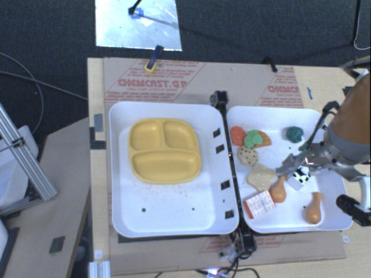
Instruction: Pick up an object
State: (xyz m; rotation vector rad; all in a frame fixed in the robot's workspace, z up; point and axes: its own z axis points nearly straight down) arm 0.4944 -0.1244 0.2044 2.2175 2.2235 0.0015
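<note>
The right bin [330,227] holds several toy foods. Among them are a beige bread piece [261,176], an orange drumstick [279,191], a second drumstick [313,208] and a red-and-white carton [259,204]. A spotted cookie [247,155], a red piece [237,135], a green piece [253,138] and a teal lump [294,134] lie further back. My gripper [288,167] reaches in from the right and sits low over the middle of this bin. It is just right of the bread piece and above the first drumstick's thin end. Nothing is visibly held.
The left bin [122,213] carries a yellow divided plate [165,150]. A black divider [232,172] runs between the bins. The arm's body [353,126] covers the right bin's far right side. Bare floor lies between the teal lump and the second drumstick.
</note>
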